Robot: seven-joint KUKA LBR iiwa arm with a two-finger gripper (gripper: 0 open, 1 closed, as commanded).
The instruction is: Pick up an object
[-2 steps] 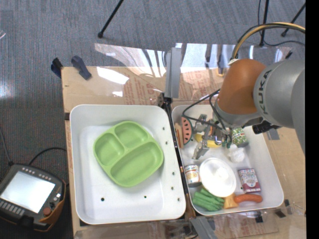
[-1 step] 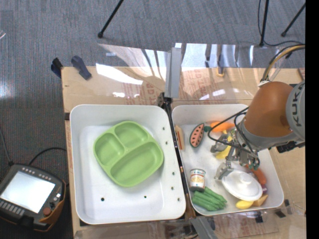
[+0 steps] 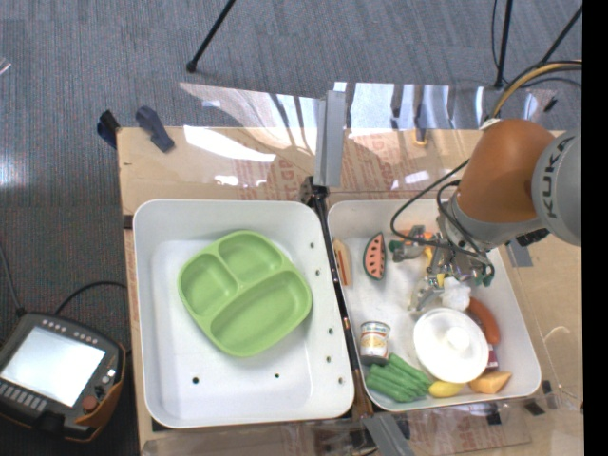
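The right bin [image 3: 526, 335] holds several toy foods. Among them are a watermelon slice [image 3: 376, 256], a small jar [image 3: 375, 341], a white round bowl [image 3: 449, 344], a green vegetable [image 3: 399, 378], a red sausage [image 3: 484, 319], a yellow lemon [image 3: 445, 388] and an orange wedge [image 3: 489, 382]. My gripper [image 3: 429, 291] hangs low in the middle of this bin, just above the white bowl and right of the watermelon slice. A small white object [image 3: 459, 296] lies right beside it. The wrist hides whatever sits directly under it.
The left bin [image 3: 161, 255] holds a green divided plate [image 3: 245, 293]. A thin orange stick-shaped toy [image 3: 341, 260] lies along the right bin's left wall. The arm's orange band [image 3: 503, 169] looms over the right bin's far right corner. A tablet-like controller [image 3: 52, 369] sits off the bench at lower left.
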